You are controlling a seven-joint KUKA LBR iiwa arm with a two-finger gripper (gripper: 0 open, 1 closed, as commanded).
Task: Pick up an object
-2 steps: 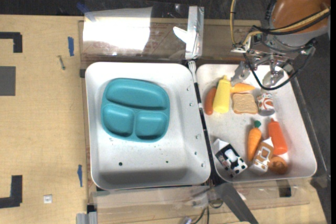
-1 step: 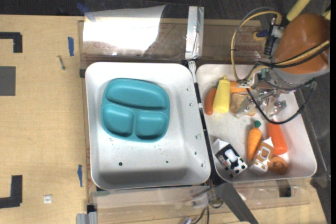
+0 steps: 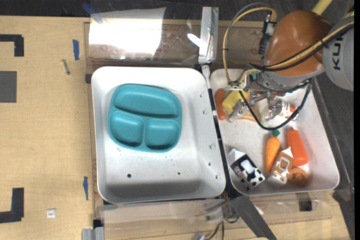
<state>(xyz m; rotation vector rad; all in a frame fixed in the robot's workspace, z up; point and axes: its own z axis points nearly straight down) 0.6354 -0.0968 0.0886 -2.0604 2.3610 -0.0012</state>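
my gripper [image 3: 264, 105] hangs low over the back of the right bin [image 3: 329, 168], wrapped in its own cables, and from this slant i cannot tell how it is set or whether anything sits in it, so i won't claim a catch. the candidates all lie in that bin: a yellow toy [image 3: 230, 100] just to the left of my tool near the bin's back-left corner, with an orange piece [image 3: 220, 111] tucked against it by the wall; a carrot [image 3: 272, 151] further forward, a second, redder carrot [image 3: 297, 146] beside it, a small orange-and-white block [image 3: 282, 165] touching them, and a black-and-white cow figure [image 3: 247, 170] near the front-left. the left bin [image 3: 194, 177] carries a teal divided plate [image 3: 145, 116], well apart from my reach for now. what worries me most is the crowding at the back: the yellow toy sits close to the dividing wall, so a descent there could land on the rim or nudge the toy away and close on nothing. the loose cables drape right over the pieces below me, and i judge they could snag or drag something as i lift. the carrots look smooth and tapered and lie against each other, so a pinch there might squirt one out or catch two at once and drop both. any lift should be checked before i trust it.
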